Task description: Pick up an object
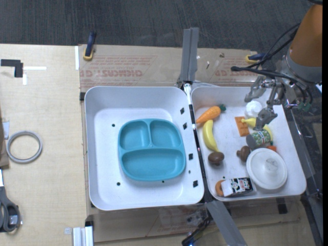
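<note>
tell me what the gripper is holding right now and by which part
It cannot be told. The gripper sits low in the right bin, among a cluster of small toys, but no item is clearly seen in its grasp.

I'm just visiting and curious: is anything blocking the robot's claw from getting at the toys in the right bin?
Nothing visible blocks it. The gripper hangs over the right bin, right above a crowded cluster of small toys beside the white bowl. The banana and carrot lie apart to the left, uncovered.
</note>
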Tool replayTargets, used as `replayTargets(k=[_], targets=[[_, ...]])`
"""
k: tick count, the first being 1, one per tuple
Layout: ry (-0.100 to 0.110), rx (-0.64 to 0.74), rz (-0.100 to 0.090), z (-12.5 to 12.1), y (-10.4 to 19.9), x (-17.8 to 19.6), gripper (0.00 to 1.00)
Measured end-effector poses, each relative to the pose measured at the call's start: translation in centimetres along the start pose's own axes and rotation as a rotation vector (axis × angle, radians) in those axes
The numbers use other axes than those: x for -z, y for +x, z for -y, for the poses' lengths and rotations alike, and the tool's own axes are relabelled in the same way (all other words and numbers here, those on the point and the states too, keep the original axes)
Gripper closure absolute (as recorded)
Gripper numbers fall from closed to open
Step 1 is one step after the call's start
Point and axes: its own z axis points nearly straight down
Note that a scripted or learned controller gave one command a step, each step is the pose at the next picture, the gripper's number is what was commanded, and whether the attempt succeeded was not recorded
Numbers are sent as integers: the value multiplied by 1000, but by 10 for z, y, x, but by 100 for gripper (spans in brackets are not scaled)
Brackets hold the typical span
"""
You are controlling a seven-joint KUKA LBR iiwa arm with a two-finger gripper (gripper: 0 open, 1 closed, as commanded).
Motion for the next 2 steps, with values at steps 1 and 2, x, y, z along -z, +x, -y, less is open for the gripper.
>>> replayTargets(k=[1, 2], targets=[[1, 48, 2, 2, -46, -158, 0], [1, 192, 3, 89, 22, -158, 0]])
